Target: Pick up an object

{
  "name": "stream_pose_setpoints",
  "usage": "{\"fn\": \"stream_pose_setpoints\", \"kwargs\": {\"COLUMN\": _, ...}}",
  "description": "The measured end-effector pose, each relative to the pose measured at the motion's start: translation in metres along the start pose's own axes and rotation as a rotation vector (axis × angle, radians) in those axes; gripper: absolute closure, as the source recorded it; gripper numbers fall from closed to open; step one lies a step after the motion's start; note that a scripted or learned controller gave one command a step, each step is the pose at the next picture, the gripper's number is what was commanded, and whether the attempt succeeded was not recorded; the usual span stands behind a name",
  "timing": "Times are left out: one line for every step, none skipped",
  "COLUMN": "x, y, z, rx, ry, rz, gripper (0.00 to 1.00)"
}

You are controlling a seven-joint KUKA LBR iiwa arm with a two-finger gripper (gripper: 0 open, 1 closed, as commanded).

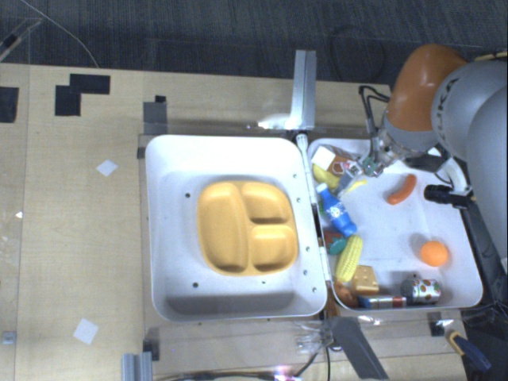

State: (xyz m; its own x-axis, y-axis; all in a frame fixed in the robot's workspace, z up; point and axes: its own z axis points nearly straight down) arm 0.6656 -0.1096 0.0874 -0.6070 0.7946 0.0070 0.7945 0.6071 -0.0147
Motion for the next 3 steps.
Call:
{"fn": "stream_pose_setpoints", "kwargs": {"x": -0.005, "y": -0.007, "z": 0.0, "rx": -0.009, "ry": 0.004, "rz": -0.078, "gripper": 0.0}}
{"fn": "stream_pose_setpoints", "kwargs": {"x": -0.008, "y": -0.012, "z": 0.0, "rx": -0.012, "ry": 0.0, "rz": -0.141, "gripper": 0.0}}
{"fn": "stream_pose_setpoints", "kwargs": {"x": -0.013, "y": -0.033, "z": -0.008, "rx": -0.02, "ry": -0.014, "rz": -0.111, "gripper": 0.0}}
